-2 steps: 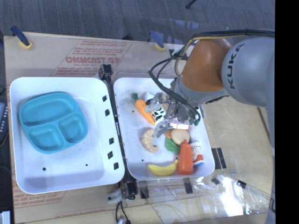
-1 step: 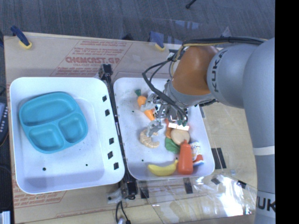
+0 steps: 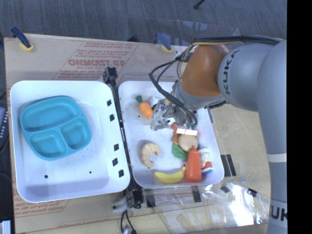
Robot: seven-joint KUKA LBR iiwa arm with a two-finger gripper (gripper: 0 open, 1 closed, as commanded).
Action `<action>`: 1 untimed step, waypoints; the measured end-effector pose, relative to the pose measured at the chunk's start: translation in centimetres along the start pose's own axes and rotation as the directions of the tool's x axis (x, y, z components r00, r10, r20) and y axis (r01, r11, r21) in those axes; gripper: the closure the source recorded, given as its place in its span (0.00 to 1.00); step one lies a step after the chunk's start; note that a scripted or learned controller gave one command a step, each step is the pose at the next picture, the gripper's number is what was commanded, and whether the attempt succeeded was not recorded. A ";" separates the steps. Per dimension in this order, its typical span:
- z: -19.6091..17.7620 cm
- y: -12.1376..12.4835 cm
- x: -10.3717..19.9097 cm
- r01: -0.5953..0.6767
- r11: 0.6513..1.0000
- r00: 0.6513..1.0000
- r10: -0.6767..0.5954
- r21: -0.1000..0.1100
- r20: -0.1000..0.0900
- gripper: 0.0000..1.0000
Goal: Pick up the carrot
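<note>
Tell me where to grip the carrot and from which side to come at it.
Grip the carrot across its orange body, probably from straight above. It lies flat on the right bin floor, green top toward the far wall, with bare floor on its left; the tool sits just to its right.

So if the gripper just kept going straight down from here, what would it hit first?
Probably the bare floor of the right bin. The gripper sits just right of the carrot, seemingly beside rather than over it, though depth is hard to judge from this slant.
</note>
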State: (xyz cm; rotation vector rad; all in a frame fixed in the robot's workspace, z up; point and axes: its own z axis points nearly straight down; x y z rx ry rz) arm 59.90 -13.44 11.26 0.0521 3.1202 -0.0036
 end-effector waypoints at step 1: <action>-8.3 6.4 1.6 -0.257 0.966 0.966 0.257 0.001 -0.014 1.00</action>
